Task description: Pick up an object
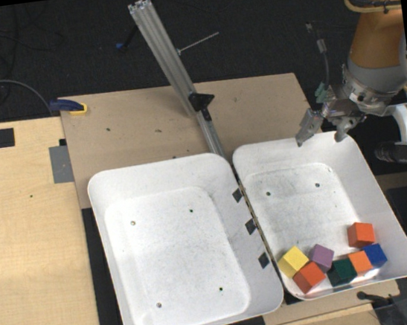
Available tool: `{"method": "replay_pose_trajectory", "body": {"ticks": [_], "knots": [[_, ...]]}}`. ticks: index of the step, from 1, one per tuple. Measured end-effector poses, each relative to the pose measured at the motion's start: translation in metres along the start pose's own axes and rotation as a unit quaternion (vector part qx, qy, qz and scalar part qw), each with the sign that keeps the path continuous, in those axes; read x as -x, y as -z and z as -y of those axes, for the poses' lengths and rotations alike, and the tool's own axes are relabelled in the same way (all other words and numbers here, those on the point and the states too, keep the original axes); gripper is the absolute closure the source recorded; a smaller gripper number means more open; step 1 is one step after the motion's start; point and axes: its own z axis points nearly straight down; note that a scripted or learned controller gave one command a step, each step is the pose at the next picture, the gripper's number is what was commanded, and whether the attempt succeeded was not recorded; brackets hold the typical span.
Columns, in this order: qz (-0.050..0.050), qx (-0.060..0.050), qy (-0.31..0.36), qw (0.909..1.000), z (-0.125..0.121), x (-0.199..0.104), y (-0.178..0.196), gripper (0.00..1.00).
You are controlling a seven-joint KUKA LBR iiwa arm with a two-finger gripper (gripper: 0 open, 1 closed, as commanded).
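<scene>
Here the claw [324, 129] hangs open and holds nothing, above the far rim of the right bin [304, 153]. The blocks [333, 258] huddle in that bin's near corner, well apart from the claw: yellow, purple, orange, red, green, blue.

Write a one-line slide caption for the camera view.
KUKA gripper hovers open over the right bin's far edge, while seven coloured blocks sit clustered in its near corner.
</scene>
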Motion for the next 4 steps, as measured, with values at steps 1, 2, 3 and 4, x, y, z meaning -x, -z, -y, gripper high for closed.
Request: {"method": "replay_pose_trajectory", "body": {"ticks": [1, 2, 3, 4], "knots": [[-0.001, -0.004, -0.003, 1.0, -0.005, -0.048, -0.155, 0.0], [0.0, 0.0, -0.006, 1.0, -0.007, -0.045, -0.139, 1.0], [0.0, 0.005, -0.003, 1.0, 0.007, -0.105, 0.079, 1.0], [0.001, 0.0, 0.001, 1.0, 0.008, -0.106, 0.084, 1.0]]}}
